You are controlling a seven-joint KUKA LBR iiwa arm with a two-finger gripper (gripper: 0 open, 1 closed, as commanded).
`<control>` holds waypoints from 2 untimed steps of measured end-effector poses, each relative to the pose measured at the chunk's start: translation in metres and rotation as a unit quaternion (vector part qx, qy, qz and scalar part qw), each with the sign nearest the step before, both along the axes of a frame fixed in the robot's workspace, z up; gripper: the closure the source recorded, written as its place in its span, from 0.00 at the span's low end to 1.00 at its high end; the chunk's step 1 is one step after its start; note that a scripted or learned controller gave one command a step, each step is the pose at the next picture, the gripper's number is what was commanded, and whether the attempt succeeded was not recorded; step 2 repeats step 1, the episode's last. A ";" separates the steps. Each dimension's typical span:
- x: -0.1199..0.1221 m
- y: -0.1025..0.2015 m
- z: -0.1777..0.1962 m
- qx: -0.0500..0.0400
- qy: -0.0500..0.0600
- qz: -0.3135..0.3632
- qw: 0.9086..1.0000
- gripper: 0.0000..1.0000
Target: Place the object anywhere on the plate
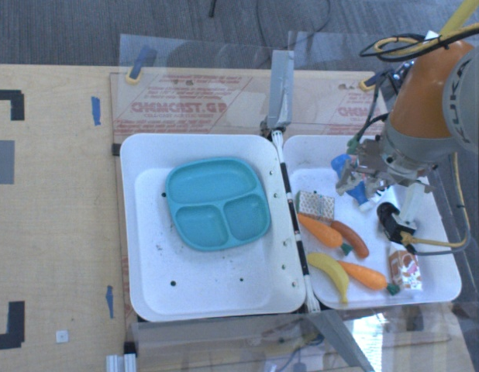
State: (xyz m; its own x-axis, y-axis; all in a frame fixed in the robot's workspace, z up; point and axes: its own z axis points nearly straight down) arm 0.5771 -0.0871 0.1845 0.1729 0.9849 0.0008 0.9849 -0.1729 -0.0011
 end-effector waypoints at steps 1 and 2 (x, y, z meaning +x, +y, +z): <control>0.041 0.075 0.032 -0.001 0.000 -0.013 1.000 1.00; 0.041 0.075 0.032 -0.001 0.000 -0.013 1.000 1.00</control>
